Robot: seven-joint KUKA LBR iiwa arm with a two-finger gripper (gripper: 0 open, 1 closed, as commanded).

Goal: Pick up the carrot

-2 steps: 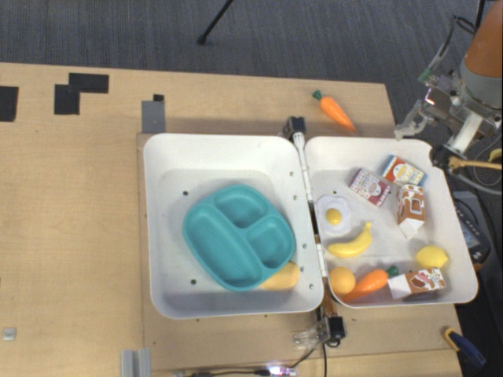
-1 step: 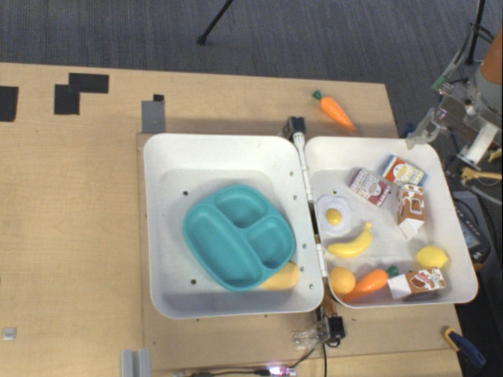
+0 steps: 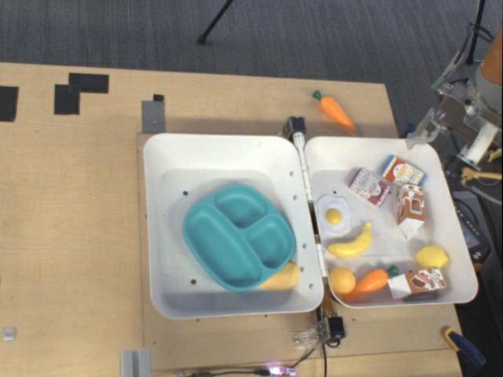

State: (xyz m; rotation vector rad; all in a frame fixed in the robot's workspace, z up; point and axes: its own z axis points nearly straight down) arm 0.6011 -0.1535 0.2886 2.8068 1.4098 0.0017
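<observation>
In the left bin a teal divided plate lies tilted, with a yellowish piece peeking out from under its lower right edge. In the right bin, toward the lower part of the frame, one carrot rests against an orange, below a banana and a fried egg. Small cartons and a lemon lie farther right. A second carrot lies on the table above that bin. At the upper right edge the arm pokes in; I cannot tell how its jaws stand.

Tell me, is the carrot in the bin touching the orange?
Touching. In the camera view the carrot lies against the orange with no gap between them.
</observation>
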